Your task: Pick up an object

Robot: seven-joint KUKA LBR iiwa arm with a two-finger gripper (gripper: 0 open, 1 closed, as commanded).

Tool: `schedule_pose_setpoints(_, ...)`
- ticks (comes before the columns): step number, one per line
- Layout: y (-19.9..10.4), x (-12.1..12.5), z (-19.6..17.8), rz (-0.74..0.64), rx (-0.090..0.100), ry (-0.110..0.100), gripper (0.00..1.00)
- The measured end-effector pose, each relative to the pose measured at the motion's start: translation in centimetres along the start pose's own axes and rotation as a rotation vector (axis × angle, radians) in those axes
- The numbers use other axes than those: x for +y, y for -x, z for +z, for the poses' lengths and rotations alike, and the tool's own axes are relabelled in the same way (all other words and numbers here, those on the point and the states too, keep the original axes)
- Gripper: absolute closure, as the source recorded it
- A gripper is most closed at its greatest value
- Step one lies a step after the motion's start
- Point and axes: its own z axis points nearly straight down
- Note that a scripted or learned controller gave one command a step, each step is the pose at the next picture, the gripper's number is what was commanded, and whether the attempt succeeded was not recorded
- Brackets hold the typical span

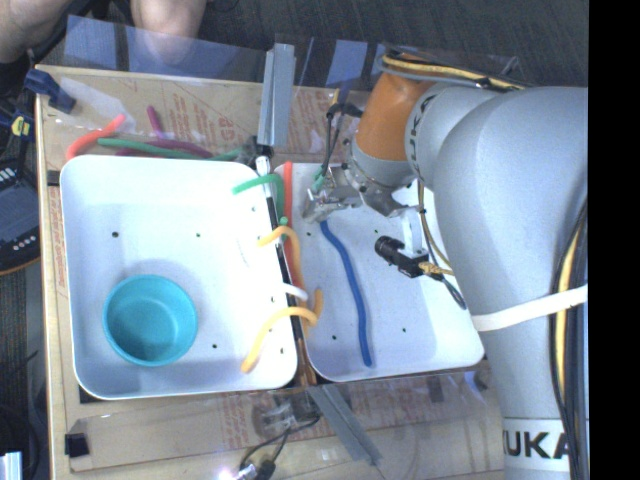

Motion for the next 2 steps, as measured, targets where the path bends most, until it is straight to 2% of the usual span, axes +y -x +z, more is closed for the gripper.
schedule_pose_setpoints(1, -0.1, 0.1, -1.0, -0.004, 0.001, -0.001, 1.0)
schedule_pose_setpoints(2, -5.5, 0.6, -14.9, -0.417, -0.001, -0.002, 1.0)
